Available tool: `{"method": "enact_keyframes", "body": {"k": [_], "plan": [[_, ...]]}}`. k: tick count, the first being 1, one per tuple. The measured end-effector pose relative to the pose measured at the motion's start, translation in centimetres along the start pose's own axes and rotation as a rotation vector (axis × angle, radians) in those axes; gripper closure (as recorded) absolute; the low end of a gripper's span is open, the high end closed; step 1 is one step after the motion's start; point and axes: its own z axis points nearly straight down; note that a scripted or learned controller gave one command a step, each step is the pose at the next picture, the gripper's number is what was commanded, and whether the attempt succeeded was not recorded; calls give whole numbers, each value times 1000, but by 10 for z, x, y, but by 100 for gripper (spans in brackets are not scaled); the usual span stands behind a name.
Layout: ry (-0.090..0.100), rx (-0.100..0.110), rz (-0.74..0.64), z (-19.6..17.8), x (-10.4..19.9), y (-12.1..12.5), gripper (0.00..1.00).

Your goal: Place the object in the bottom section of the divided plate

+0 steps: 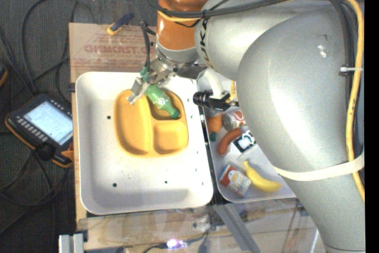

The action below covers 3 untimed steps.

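Arm [266, 68] fills the right side, reaching in over the right bin [284, 191] toward the left bin [106, 186].

Left bin sits on the counter and carries the yellow divided plate [139, 127]. Right bin has a banana [260, 178], a small carton [235, 179], something sausage-shaped [228, 139], and a can [235, 118], partly under the arm.

Green bottle [163, 102] lies tilted over the plate's upper right part, on or just above the ridge between sections. Can't tell if it rests on the plate or hangs clear of it.

End effector [148, 81] is at the plate's top rim, fingers [137, 90] angled down and left. Bottle's upper end is right at the fingertips, looks touching. Can't tell whether the fingers are spread or pinching it; wrist blocks the view of the gap.

Progress, my read: bottle is at the plate but in the upper area, not the bottom section. Bottom section, toward the near edge of the bin, looks bare yellow. So transport is mostly done, placement isn't. Left to do: shift the bottle toward the near edge into the bottom section and leave it there. Risk: it's round and on a slant, could roll across the ridge.
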Motion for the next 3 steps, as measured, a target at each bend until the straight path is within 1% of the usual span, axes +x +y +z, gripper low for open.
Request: {"method": "enact_keyframes", "body": {"k": [1,2,3], "plan": [[0,0,0,-9,0,0,100],[1,-1,-218,-24,56,-19,100],[3,-3,-177,38,27,-34,100]]}}
